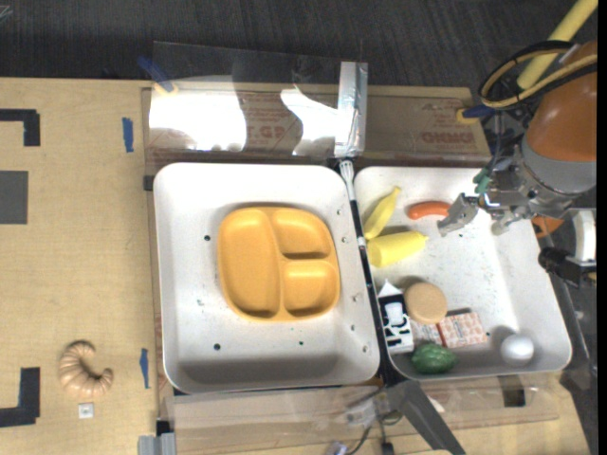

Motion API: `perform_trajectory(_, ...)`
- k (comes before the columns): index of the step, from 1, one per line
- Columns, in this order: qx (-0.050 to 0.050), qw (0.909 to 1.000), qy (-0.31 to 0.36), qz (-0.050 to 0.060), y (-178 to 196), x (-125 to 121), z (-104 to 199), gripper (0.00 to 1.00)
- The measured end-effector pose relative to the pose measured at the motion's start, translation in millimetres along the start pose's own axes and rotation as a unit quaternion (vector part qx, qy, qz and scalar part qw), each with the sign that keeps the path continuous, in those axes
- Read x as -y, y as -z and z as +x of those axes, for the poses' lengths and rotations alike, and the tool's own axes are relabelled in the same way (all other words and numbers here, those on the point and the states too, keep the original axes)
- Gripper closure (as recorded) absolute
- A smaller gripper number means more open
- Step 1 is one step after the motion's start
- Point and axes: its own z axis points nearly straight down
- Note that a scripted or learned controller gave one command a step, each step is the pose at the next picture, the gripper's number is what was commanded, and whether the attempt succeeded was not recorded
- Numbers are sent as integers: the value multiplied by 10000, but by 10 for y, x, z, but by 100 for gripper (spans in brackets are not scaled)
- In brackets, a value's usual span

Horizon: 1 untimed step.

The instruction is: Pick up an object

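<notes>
Yellow divided tray (278, 261) sits in left bin (180, 254); in right bin (541, 292), orange carrot-like piece (426, 210) lies long axis left-right, just left of gripper (462, 214), jaws apparently open, holding nothing.

Two bins (190, 197) (531, 282); one yellow tray (278, 261); one croissant (85, 368).

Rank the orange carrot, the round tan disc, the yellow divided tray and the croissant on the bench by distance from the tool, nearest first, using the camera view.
From the tool:
1. Orange carrot, just to its left in the right bin.
2. Round tan disc, lower in the same bin.
3. Yellow divided tray, in the left bin.
4. Croissant, on the bench, far lower left.
</notes>
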Motion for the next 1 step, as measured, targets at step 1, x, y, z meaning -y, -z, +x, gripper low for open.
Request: perform_trajectory(1,-3,9999,-125,5,-80,213,202,0)
